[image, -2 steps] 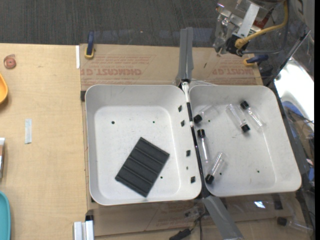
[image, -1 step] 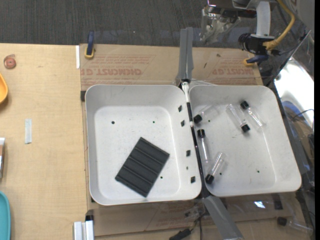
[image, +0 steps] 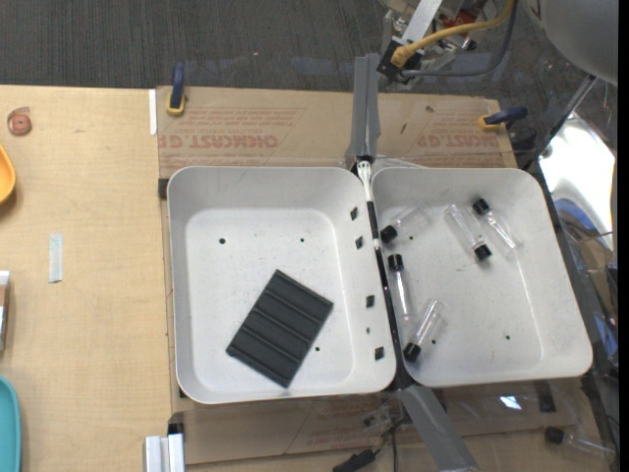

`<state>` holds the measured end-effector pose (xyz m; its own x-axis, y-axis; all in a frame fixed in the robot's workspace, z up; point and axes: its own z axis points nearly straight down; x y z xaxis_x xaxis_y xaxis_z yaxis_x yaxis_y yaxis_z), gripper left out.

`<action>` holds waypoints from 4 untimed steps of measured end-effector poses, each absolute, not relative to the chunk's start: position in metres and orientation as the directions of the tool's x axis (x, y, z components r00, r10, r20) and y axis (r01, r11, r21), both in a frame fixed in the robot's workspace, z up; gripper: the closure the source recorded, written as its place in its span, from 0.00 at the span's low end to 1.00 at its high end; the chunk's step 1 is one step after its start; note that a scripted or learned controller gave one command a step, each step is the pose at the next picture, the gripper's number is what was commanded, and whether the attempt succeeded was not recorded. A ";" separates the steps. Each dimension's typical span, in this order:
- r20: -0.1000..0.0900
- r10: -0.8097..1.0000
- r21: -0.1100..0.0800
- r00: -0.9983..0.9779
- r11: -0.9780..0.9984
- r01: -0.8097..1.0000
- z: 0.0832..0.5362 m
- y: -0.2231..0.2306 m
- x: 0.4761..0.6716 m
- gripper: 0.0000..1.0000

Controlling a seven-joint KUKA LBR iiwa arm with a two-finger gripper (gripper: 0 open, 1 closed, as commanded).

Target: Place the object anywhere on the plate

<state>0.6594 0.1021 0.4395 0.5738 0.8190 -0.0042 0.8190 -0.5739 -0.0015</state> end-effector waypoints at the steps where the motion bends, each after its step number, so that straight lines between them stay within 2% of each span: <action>1: -0.003 0.981 -0.003 0.195 -0.195 0.981 0.440 0.158 0.660 1.00; 2: -0.001 0.955 -0.001 -0.298 0.298 0.955 0.440 0.176 0.660 1.00; 3: -0.001 0.830 -0.003 -0.558 0.558 0.830 0.441 0.173 0.652 1.00; 4: -0.001 0.663 -0.001 -0.749 0.749 0.663 0.441 0.129 0.642 1.00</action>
<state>0.6419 0.1287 0.4412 -0.7490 0.6626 -0.0006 0.6626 0.7490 -0.0013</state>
